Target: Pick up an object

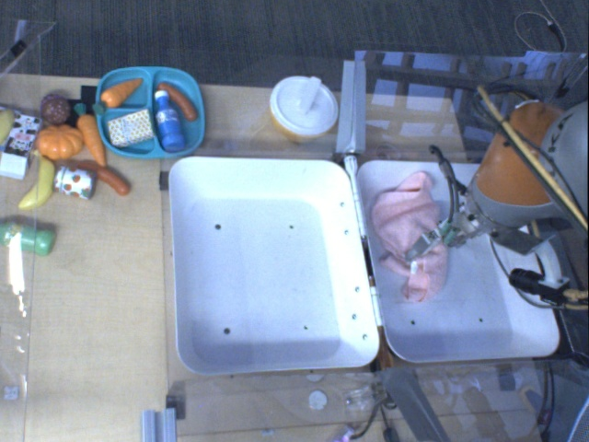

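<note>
A crumpled pink cloth (405,217) lies in the left half of the right white bin (483,325), close to the wall it shares with the left bin. My gripper (431,243) reaches in from the right and sits low on the cloth's right side, touching or just over its folds. A small white tag shows on the cloth just below the gripper. The grey arm with its orange band (509,168) hangs over the bin's right part and hides that corner.
The left white bin (267,274) lies beside the right one. Behind it stand a white lidded cup (304,107) and a blue divided plate (150,111) of toy food. Toy vegetables and a green piece (28,238) lie at the far left. Cables hang at the right.
</note>
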You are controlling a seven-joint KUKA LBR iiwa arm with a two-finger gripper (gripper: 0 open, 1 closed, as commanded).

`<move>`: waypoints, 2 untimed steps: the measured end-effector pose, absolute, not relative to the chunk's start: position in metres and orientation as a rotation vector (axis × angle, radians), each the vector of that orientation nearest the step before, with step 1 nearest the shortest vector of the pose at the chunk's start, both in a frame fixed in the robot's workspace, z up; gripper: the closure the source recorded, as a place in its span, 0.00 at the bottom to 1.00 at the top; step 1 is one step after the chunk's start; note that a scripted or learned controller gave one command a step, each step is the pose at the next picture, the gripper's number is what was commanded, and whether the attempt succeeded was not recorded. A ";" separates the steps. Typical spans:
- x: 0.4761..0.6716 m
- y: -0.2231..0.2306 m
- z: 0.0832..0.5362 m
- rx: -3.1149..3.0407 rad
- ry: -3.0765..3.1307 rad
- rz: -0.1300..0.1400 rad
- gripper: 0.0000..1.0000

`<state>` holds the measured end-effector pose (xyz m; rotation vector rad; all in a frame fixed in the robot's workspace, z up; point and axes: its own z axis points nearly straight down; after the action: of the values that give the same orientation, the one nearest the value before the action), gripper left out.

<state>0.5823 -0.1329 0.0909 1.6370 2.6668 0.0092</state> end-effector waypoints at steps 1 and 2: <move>0.552 -0.139 0.091 1.638 2.663 0.012 0.00; 0.624 -0.139 0.090 1.990 2.417 0.011 0.00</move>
<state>0.6244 -0.1395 0.0900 1.9900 2.4169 0.0112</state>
